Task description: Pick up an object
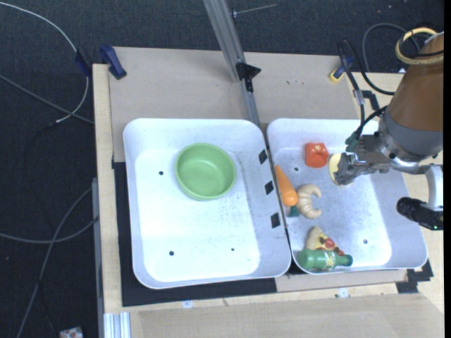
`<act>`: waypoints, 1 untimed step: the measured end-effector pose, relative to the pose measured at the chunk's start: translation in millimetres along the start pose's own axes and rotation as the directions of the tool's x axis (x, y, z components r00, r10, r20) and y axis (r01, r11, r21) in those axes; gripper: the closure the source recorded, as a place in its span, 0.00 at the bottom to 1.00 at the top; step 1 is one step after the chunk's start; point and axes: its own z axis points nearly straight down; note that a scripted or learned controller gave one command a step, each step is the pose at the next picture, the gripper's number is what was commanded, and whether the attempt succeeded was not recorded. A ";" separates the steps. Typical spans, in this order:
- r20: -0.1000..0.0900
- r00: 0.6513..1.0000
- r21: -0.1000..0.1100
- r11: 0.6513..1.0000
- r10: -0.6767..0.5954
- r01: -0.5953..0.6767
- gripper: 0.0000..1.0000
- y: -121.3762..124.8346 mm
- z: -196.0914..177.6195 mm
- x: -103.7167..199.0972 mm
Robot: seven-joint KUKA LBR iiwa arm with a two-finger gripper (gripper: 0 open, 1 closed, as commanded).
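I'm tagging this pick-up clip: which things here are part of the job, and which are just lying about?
Part of the job:
gripper
yellow object at the gripper
orange block
carrot
croissant
green bottle
right bin

Lying about:
green bowl
left bin
blue clamps

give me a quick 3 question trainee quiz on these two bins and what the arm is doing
1. True or false: the green bowl sits in the left bin.
2. Which item lies closest to the gripper? A) orange block B) green bottle C) carrot
3. Fill in: the carrot lies along the right bin's ____ edge, beside the croissant.

Key
1. True.
2. A. The orange block lies just left of the gripper, with a small yellow object right at the gripper; whether that is held cannot be told.
3. Left.
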 end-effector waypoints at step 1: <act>-0.003 1.000 0.001 1.000 -0.005 0.005 1.00 19.9 -8.9 46.6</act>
